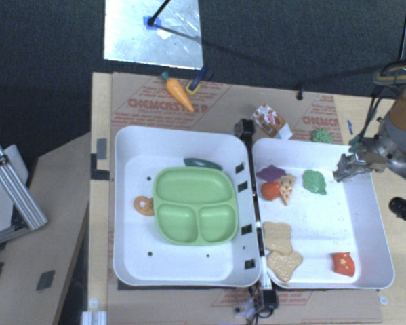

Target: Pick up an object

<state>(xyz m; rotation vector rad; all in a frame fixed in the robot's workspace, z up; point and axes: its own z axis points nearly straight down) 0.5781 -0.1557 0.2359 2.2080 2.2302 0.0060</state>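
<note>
Looking down from the one camera, you see the hand (345, 167) over the right bin's (373, 222) far right corner, near the green leaf (314, 181) and apart from it; nothing sits between its tips, and whether it is open or closed you cannot tell at this size. The leaf is the nearest candidate. Judge it a light, stiff plastic toy, flat and likely slick: take it across its narrow width, pressing low, or it may skid on the bin floor. The red piece (343, 263) near the front right corner looks chunkier and easier to pinch. The crackers (280, 247) by the divider lie overlapped and flat, a poor grip. The left bin holds a green tray (194, 205); a dark item (203, 163) behind it is partly hidden. The arm is cut off at the right.
</note>
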